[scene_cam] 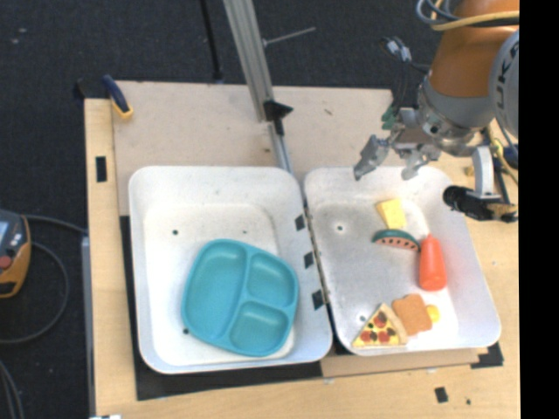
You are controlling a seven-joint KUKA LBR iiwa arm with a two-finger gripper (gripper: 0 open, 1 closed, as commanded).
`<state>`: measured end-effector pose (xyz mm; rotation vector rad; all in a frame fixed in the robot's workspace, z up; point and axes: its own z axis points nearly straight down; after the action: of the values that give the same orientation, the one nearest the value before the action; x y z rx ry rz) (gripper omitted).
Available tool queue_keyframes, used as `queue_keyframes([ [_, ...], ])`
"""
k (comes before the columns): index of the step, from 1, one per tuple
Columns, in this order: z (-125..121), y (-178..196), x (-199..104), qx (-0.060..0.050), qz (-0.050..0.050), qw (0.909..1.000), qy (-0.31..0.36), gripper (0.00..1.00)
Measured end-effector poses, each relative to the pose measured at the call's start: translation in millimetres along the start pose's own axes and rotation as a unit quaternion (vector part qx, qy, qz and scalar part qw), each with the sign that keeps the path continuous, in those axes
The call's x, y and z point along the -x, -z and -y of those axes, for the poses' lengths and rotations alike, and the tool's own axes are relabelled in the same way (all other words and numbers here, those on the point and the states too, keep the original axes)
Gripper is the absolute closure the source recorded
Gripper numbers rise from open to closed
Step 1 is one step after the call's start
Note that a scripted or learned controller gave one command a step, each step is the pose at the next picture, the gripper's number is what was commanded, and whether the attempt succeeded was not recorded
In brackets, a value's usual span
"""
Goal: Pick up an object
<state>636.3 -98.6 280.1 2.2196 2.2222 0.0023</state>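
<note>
Scanning from the left, I see a teal divided plate (240, 297) in the left bin (148, 190), no concern for this pick. In the right bin (349, 199), my gripper (389, 159) hangs over the far rim, fingers spread apart with nothing between them. The yellow block (391, 212) lies just toward me from it, the nearest target. Beyond sit a watermelon slice (398, 239), an orange carrot (431, 263) lying near-to-far, a pizza slice (381, 328) and toast (412, 312), all clustered closely.
</note>
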Motion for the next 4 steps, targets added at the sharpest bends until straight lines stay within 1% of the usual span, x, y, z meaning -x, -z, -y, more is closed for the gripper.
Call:
queue_keyframes([
  [1,2,-45,8,-0.002,0.001,1.0000,-0.001,0.00],
  [3,-9,-136,2,-0.002,0.001,1.0000,0.001,0.00],
  [4,-10,-121,4,0.002,0.001,1.0000,0.000,1.00],
])
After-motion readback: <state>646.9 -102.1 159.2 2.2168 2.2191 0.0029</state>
